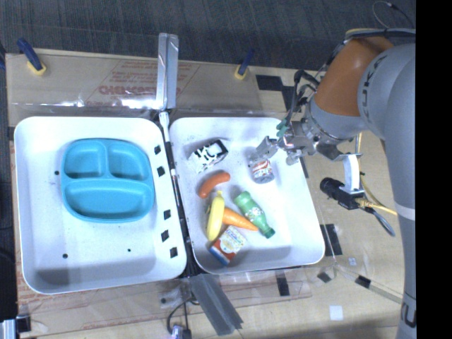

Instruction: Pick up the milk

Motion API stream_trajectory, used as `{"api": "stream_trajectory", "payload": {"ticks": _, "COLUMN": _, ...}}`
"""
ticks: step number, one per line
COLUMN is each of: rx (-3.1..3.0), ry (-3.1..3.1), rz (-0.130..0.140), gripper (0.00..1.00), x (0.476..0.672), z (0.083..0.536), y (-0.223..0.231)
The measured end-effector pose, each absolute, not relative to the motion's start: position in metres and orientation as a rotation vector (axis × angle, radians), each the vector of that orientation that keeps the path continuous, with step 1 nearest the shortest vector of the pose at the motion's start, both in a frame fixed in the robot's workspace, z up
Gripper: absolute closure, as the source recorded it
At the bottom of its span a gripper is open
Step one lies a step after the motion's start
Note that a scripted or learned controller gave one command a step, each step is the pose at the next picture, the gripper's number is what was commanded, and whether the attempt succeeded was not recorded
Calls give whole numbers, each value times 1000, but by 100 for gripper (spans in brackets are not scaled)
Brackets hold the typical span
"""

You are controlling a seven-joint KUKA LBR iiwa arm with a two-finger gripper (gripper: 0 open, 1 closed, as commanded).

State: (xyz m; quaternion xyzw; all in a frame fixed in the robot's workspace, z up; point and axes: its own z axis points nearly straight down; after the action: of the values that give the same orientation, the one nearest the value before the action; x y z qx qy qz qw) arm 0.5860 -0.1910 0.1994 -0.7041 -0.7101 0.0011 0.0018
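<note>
The pincer (272, 149) hangs over the right bin (311, 210), just above a small can (262, 169) — I cannot tell its state. The milk (210, 154), black-and-white, lies to its left, untouched. Judged step: approach — next, shift left and descend.

Faint red print runs across the clear sheet (134, 80) behind the bins, too blurred to read. The labels on the small carton (229, 242) and the green bottle (254, 212) are equally illegible.

I see the gripper (277, 149) over the right bin (300, 217), just above a small can (262, 169). The milk (209, 154) lies apart, near the bin's back-left corner.
</note>
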Motion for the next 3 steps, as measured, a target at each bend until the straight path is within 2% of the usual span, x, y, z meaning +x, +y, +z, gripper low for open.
{"api": "stream_trajectory", "payload": {"ticks": 1, "rx": -2153, "ry": -2283, "rz": 4, "gripper": 0, "x": 563, "z": 143, "y": -160}}
{"api": "stream_trajectory", "payload": {"ticks": 2, "rx": -2070, "ry": -2361, "rz": 1, "gripper": 0, "x": 548, "z": 201, "y": -190}}
{"api": "stream_trajectory", "payload": {"ticks": 3, "rx": -2159, "ry": -2278, "rz": 3, "gripper": 0, "x": 598, "z": 144, "y": -118}}
